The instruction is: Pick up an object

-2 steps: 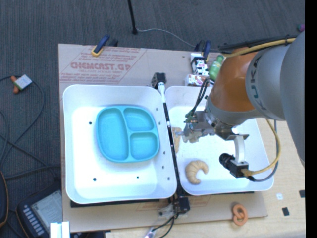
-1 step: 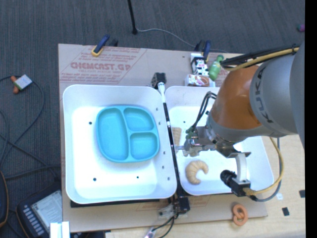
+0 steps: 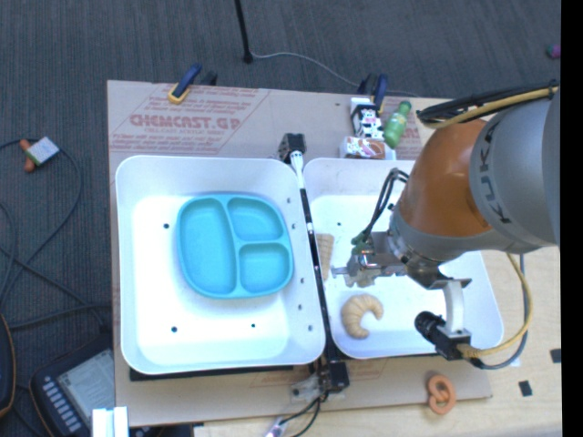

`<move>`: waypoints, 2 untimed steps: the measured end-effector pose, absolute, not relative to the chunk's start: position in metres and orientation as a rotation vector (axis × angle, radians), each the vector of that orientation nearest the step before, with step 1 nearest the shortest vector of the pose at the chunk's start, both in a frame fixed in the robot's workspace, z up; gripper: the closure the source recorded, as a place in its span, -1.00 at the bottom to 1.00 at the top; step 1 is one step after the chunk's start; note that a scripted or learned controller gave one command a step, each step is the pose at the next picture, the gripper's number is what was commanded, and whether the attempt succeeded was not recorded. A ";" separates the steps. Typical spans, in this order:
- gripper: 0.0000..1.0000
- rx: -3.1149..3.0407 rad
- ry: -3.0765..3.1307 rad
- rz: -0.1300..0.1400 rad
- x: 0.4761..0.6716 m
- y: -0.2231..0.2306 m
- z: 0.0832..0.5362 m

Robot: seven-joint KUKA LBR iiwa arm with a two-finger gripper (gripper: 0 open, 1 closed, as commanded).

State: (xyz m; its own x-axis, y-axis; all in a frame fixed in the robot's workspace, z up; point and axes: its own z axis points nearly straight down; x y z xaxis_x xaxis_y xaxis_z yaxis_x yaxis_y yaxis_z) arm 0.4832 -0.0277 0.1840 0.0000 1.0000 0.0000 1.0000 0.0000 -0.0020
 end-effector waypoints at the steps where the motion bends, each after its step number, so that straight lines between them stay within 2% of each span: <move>1: 1.00 -2.223 -2.217 0.006 0.482 -0.104 0.137; 2: 1.00 -2.218 -2.224 0.000 0.517 0.003 0.184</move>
